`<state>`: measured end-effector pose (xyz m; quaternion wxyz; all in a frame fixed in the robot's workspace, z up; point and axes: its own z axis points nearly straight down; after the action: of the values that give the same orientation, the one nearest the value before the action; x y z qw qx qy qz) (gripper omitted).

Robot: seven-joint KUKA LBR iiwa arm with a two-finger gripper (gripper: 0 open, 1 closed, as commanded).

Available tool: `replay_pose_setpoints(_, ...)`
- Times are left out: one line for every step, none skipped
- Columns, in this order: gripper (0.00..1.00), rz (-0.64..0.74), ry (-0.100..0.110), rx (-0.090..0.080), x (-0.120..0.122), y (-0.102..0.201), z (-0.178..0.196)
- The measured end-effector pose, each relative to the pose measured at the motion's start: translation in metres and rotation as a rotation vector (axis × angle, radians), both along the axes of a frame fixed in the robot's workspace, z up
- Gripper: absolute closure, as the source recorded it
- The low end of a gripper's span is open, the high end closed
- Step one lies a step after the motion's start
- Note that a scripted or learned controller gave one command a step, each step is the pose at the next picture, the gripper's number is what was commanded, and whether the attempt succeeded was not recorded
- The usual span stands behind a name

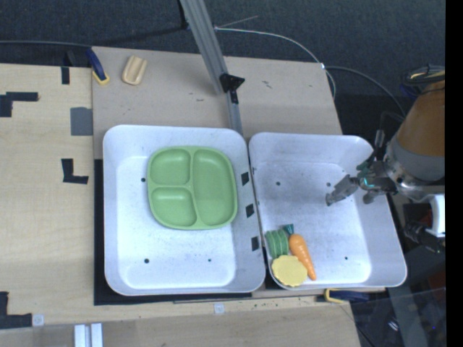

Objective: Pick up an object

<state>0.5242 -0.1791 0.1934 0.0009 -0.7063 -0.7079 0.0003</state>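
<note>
Camera view shows the gripper (340, 192) reaching in over the right bin (318, 157), with the grey arm (419, 150) and its orange band behind it. One finger juts out toward the bin's middle, but whether the gripper is apart or together I cannot tell at this slant; nothing sits between its fingers.

The likely things to pick lie nearer the camera than the gripper and a little further from the arm, crowded into the bin's near corner: a toy carrot (302, 255), a green toy piece (276, 240) just beside it, and a yellow round piece (289, 271) touching the carrot's tip. Pressed against the wall like that, they probably leave little room for a finger on the wall side.

Beyond the gripper, across the divider, the left bin (123, 266) holds a green divided plate (193, 187). Both bins rest on a wooden worktop (166, 85), where a small tan object (134, 69) lies well apart, and dark carpet lies beyond.
</note>
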Motion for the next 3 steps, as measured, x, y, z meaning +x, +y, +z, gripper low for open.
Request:
replay_pose_setpoints(0.0, -0.001, 0.0, 0.0, 0.0, 0.0, 0.0)
replay_pose_setpoints(0.0, -0.001, 0.004, 0.0, -0.003, 0.005, -0.044)
replay_pose_setpoints(0.0, -0.001, 0.005, 0.0, -0.004, 0.005, -0.088)
